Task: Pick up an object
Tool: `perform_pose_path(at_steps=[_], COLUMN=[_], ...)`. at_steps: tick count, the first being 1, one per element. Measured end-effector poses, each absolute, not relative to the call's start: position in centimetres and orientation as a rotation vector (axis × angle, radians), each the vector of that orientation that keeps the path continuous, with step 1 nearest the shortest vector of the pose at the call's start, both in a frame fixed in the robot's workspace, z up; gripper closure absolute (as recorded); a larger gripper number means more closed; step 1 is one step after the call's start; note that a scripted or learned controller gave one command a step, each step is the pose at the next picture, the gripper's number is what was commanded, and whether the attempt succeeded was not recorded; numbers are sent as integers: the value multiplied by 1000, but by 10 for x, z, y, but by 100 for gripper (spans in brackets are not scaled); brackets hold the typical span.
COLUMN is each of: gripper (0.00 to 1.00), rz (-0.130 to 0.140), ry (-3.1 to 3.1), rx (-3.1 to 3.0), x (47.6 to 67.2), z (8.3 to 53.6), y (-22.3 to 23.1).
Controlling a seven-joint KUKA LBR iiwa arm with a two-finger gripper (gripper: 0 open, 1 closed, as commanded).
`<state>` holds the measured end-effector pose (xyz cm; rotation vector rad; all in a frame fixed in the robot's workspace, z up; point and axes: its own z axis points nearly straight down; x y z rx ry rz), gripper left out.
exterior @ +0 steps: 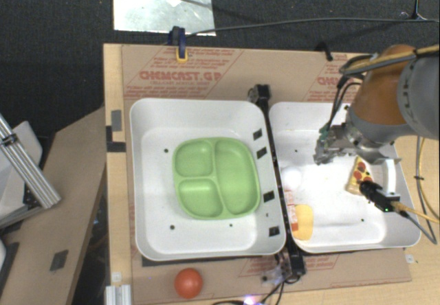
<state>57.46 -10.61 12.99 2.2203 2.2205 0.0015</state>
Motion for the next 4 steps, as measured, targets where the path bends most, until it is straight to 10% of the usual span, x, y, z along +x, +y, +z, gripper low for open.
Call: perform_pose_path(at_steps=[4], gripper=[100], rz=[3], ry=[2229], rx=[2211], x=[570], z=[292], y=[-61])
